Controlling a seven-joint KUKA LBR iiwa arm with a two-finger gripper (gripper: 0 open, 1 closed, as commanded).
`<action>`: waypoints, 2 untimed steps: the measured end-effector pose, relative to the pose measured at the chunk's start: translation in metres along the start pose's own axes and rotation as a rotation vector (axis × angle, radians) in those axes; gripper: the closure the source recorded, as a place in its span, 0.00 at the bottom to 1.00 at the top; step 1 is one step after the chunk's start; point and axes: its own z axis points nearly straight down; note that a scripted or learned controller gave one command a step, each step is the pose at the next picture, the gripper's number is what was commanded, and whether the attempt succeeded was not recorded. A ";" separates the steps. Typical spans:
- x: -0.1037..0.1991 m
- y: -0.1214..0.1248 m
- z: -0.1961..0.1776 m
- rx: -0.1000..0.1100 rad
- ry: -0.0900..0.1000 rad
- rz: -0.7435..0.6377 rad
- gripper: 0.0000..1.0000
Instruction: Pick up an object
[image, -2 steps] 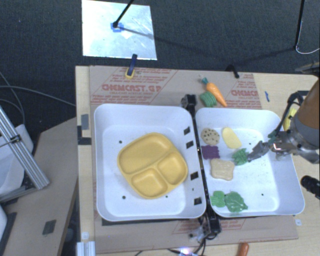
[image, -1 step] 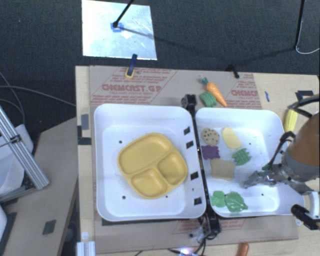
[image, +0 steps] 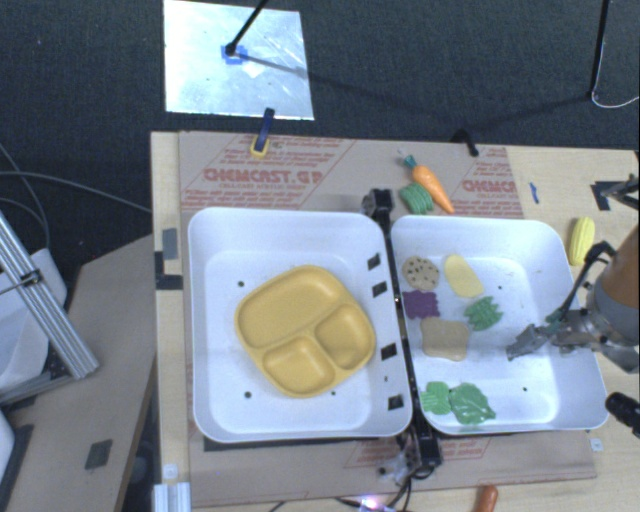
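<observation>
Nearest the camera: I read the green leafy piece (image: 457, 400) at the front wall of the right bin (image: 540, 238) as the closest thing to the lens.
Gripper: my gripper (image: 527, 342) hangs over the right half of the right bin, its dark fingers pointing left. From this slant I cannot tell how far apart they stand, and I see nothing caught between them.
Candidates: the tan slab (image: 446, 338), a small green sprig (image: 482, 313), a yellow oval (image: 463, 275), a purple piece (image: 421, 304) and a cookie (image: 421, 271), all in the bin's left half.
Key relation: the tan slab lies to the left of the fingertips, near but apart; the sprig lies up and to the left, about as near.
Long axis: the slab looks almost square, so I judge approach angle matters little.
Left bin: holds the yellow divided plate (image: 305, 328), well apart from the gripper.
</observation>
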 end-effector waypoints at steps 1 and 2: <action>0.051 0.072 0.043 -0.002 0.002 -0.011 0.00; 0.048 0.070 0.041 -0.004 0.003 -0.003 0.00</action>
